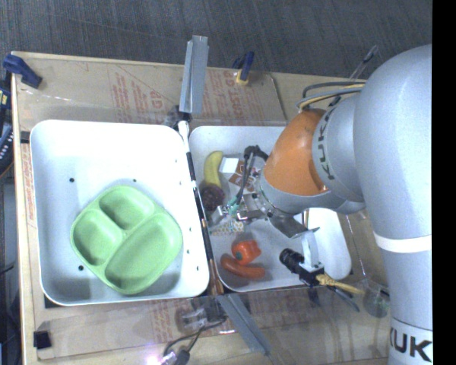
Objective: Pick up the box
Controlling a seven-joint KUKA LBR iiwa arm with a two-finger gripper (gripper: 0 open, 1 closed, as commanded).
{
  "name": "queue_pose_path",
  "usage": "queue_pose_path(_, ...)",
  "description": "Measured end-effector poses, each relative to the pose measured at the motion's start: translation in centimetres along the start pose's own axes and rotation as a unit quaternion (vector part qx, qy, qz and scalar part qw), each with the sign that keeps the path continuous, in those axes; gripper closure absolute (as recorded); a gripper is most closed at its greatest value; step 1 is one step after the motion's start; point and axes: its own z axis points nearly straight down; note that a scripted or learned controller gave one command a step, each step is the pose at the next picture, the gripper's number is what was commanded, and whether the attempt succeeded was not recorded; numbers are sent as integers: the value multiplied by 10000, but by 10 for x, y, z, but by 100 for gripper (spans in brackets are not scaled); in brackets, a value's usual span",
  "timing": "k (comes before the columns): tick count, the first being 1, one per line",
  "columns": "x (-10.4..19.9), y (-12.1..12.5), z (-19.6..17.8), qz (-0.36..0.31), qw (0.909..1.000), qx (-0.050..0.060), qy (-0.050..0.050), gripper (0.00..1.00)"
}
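The box, small and pale with a brown side, lies near the back of the right bin, just right of a yellow banana. My gripper hangs low over the middle of the right bin, a little in front of the box and beside a dark round item. The orange-banded wrist covers the bin's back right part. Nothing shows as held.
A red and orange toy lies at the front of the right bin. The left bin holds a green divided plate. A thin wall separates the two bins. Clamps sit on the bench's far edge.
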Motion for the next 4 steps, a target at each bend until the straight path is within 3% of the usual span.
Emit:
queue_pose_path(1, -16, 0, -16, 69, 9999, -53, -131, 100)
queue_pose_path(2, 55, -9, -173, -235, 9997, 46, 32, 100)
queue_pose_path(3, 55, -9, -173, -235, 9997, 49, 34, 0)
queue_pose_path(4, 7, -13, -70, -179, 9998, 68, 35, 0)
